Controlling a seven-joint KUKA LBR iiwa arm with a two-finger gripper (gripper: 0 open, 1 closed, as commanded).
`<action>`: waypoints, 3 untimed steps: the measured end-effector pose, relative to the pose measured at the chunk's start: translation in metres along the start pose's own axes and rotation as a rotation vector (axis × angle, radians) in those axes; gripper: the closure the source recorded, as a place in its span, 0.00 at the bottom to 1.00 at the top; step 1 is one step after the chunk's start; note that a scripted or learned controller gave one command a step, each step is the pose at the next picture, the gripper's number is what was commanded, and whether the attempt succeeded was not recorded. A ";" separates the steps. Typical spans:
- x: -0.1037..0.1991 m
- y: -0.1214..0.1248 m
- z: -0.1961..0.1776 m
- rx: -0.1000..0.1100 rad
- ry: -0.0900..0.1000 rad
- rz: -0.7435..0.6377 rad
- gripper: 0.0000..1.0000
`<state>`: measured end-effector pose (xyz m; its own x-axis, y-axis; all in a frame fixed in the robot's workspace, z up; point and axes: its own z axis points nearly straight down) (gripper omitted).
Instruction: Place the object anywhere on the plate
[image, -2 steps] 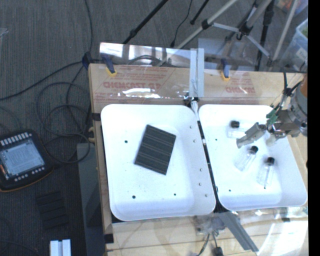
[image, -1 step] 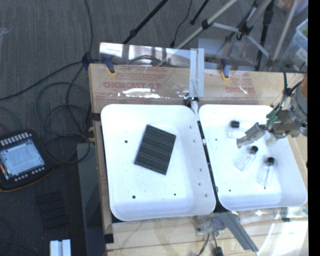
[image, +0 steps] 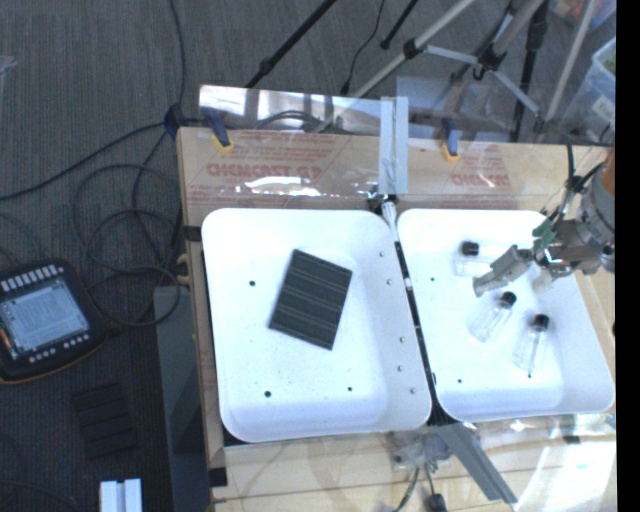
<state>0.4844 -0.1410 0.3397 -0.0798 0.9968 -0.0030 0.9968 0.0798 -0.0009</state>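
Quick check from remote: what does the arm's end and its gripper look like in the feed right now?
The gripper is a slim grey metal finger piece jutting from a blocky grey wrist body, with a small green part at its base. A thin dark cable loops above the wrist. A trace of orange shows on the arm at the frame edge.

Robotics lab. You see a teach pendant (image: 40, 318) on grey carpet far left of the gripper (image: 497, 274), loose cables (image: 110, 215), tripod legs (image: 470, 50) beyond it, clamped bench (image: 300, 165).
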 end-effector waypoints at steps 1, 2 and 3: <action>0.000 0.000 0.000 0.000 0.000 0.000 0.00; 0.000 0.000 0.000 0.000 0.000 0.000 0.00; 0.000 0.000 0.000 0.000 0.000 0.000 0.00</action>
<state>0.4844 -0.1410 0.3397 -0.0798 0.9968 -0.0030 0.9968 0.0798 -0.0010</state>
